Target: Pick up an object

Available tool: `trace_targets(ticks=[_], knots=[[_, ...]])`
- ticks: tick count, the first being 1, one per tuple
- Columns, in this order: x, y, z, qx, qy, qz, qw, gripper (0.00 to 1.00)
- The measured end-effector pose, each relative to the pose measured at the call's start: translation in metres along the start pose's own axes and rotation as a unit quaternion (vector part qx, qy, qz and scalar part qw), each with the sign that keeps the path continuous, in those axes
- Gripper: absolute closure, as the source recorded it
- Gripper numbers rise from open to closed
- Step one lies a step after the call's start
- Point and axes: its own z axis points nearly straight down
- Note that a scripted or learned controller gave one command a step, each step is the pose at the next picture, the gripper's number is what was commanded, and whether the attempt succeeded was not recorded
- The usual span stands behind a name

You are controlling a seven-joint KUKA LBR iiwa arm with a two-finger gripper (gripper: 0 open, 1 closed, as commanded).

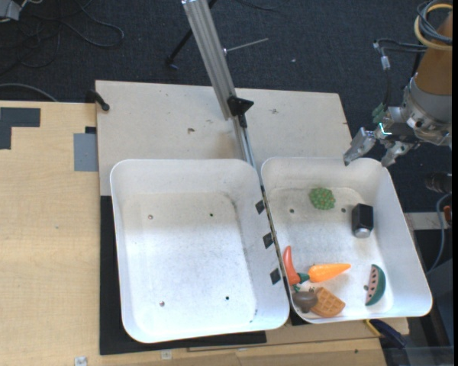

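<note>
Waffle (329,304) and melon slice (375,284) at lower right of right bin (412,261), carrot (328,271) and chili (289,265) just above, black block (362,219) and green ball (321,198) higher. Gripper (375,148) at upper right, over bin's top edge; fingers spread apart, holding nothing.

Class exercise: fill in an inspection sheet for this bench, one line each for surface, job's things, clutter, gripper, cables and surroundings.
Surface: two white bins, left bin and right bin, on a pale board.
Job's things: in the right bin, green ball, black block, carrot, chilli, melon slice, waffle.
Clutter: nothing seen.
Gripper: gripper open above the right bin's far corner, holding nothing.
Cables: on dark floor, top left.
Surroundings: metal rail, wooden table.
</note>
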Motion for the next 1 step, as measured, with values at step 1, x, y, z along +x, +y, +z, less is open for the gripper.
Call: trace_targets(ticks=[1], knots=[[0.0002, 0.0008, -0.0032, -0.002, -0.001, -0.002, 1.0000, 0.00]])
